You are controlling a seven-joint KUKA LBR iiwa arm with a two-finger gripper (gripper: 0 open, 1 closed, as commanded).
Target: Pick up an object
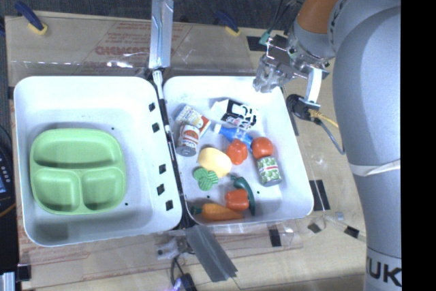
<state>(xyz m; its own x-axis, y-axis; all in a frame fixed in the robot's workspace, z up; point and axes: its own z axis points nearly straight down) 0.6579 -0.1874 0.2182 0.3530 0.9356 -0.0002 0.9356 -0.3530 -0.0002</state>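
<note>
Cluttered right bin (297, 177); tool (267, 83) hovers above its far rim.

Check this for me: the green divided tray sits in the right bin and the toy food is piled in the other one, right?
Not quite. In the camera view the green divided tray sits in the left bin; the toy food is piled in the right bin.

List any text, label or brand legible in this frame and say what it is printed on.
"KU": white letters on the arm's base, cut off at the frame edge.
Red print on the clear sheet behind the bins: too faint to read.
Labels on the can, bottle and black-and-white carton: too small and blurred.
</note>
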